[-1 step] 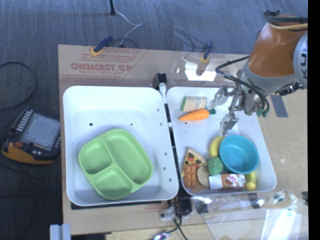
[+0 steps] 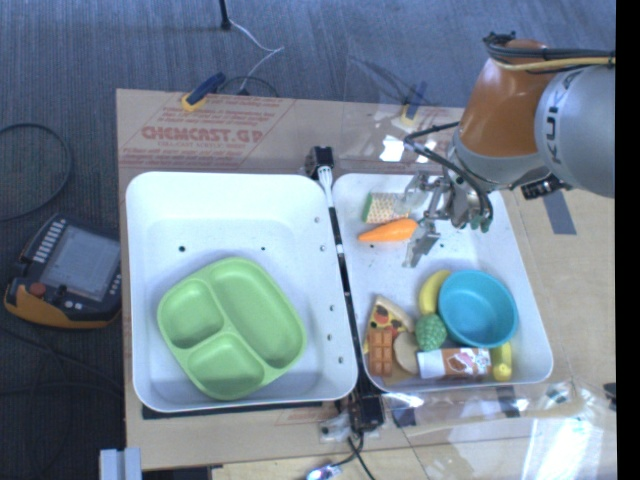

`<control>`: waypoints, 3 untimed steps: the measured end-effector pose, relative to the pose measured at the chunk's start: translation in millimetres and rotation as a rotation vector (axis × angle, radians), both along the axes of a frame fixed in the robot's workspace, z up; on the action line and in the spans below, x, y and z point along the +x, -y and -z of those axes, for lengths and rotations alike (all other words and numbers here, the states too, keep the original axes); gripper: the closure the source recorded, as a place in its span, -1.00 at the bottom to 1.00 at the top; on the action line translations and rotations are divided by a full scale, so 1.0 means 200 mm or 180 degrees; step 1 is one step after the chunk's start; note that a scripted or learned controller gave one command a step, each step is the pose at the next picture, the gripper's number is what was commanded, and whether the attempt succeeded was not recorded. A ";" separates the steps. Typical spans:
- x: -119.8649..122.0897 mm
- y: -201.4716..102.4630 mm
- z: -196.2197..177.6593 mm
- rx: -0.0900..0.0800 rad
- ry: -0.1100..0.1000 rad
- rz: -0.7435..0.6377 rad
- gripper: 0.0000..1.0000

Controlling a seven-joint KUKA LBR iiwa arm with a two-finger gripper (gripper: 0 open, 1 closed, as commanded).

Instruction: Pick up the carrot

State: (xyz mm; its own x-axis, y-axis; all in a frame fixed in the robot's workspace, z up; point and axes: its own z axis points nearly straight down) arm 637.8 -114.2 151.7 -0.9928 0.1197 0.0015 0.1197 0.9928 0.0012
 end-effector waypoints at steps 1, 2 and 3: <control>-0.04 0.11 0.30 -0.0002 0.0044 0.0789 -1.00; -0.17 -0.07 0.30 -0.0007 0.0059 0.1198 -1.00; -0.43 -0.09 0.30 0.0009 0.0075 0.1682 -1.00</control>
